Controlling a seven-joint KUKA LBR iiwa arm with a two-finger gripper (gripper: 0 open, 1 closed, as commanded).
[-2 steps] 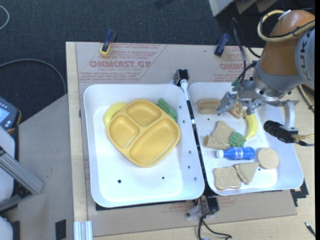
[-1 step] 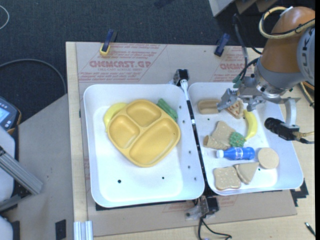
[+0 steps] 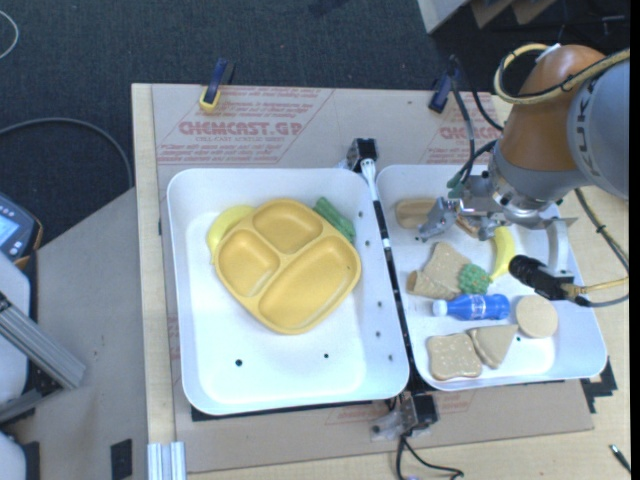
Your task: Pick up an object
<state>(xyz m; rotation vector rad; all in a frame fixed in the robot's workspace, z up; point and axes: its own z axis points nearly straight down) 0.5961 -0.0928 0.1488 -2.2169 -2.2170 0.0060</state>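
Observation:
My gripper [image 3: 446, 218] hangs low over the far part of the right bin [image 3: 590, 353], beneath the grey wrist and orange band. It sits just right of a tan bread roll [image 3: 408, 211] and above a toast wedge [image 3: 440, 268]. A small orange-brown piece [image 3: 468, 222] lies right beside it, and a yellow banana [image 3: 502, 251] pokes out under the wrist. Nearer the front are a green broccoli piece [image 3: 473, 278], a blue bottle [image 3: 478, 308], a round cookie [image 3: 537, 318] and two toast slices [image 3: 452, 356]. Nothing is seen held.
The left bin [image 3: 200, 358] holds a yellow divided plate [image 3: 288, 263], with a yellow piece [image 3: 226, 226] sticking out from under its left side and a green item [image 3: 335, 218] at its far right corner. A ridge [image 3: 385, 268] divides the bins.

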